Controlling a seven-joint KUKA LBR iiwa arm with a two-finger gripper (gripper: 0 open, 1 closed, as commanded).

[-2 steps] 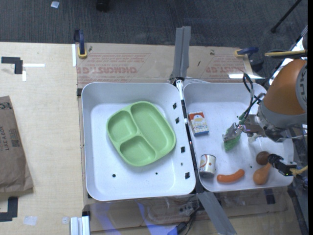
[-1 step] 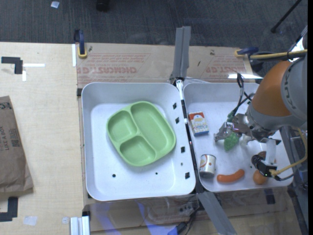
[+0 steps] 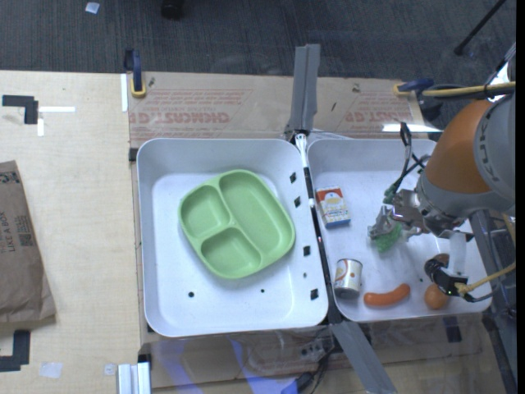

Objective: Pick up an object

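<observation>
We see the gripper (image 3: 385, 226) low in the right bin (image 3: 361, 167), its fingers seemingly pinching a green object (image 3: 384, 239), though blur leaves us unsure. Nearby lie a carton (image 3: 332, 206), can (image 3: 348, 277), sausage (image 3: 386, 297) and orange ball (image 3: 435, 297); a green tray (image 3: 237, 223) fills the left bin (image 3: 160, 220)

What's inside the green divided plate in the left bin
Nothing visible: all three compartments of the green divided plate look bare. The bin floor under it is covered.
</observation>
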